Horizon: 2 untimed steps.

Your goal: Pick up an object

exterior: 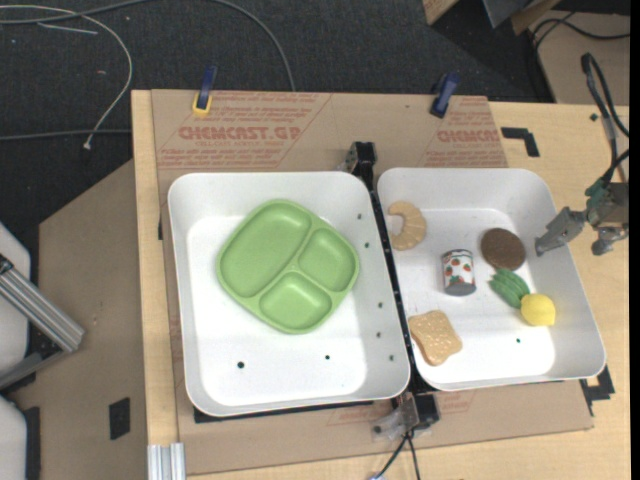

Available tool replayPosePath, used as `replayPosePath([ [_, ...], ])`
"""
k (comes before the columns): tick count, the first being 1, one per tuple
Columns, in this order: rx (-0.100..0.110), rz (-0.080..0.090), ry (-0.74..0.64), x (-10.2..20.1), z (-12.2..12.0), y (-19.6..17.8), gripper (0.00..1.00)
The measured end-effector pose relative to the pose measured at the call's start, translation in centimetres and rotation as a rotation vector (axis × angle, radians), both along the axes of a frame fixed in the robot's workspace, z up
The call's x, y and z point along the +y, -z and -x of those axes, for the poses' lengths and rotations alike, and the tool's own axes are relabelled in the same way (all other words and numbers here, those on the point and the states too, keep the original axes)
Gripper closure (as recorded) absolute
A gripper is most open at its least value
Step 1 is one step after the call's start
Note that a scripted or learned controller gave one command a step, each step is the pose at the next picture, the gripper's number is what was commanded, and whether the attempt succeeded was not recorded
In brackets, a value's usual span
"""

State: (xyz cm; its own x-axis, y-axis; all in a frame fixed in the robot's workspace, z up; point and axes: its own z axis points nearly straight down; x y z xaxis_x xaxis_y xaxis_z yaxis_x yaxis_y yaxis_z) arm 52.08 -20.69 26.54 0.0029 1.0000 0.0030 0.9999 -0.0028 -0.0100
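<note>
Lying nearest in the right white plastic bin (570, 360) are a tan toast slice (435, 336) and a yellow lemon (538, 310), with a small printed can (458, 271) beyond; any clean pick probably means descending squarely over one item. Hovering at the bin's far right rim, the two-finger gripper (578, 230) is gaping open, gripping nothing.

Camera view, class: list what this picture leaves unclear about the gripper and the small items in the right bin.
- Gripper, camera view: cut by the right edge over the right bin's rim; its finger state is too small to read.
- Small can: label print too small to read.
- Brown round item: too blurred to identify.
- Green piece touching the yellow lemon-like item: whether joined or separate is unclear.
</note>
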Motion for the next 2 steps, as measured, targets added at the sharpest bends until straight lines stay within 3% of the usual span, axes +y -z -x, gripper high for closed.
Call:
replayPosePath([
  [1, -0.010, 0.003, -0.003, 0.0, -0.2, -0.5, 0.00],
  [2, -0.008, 0.001, -0.003, 0.5, -0.7, 5.3, 0.00],
])
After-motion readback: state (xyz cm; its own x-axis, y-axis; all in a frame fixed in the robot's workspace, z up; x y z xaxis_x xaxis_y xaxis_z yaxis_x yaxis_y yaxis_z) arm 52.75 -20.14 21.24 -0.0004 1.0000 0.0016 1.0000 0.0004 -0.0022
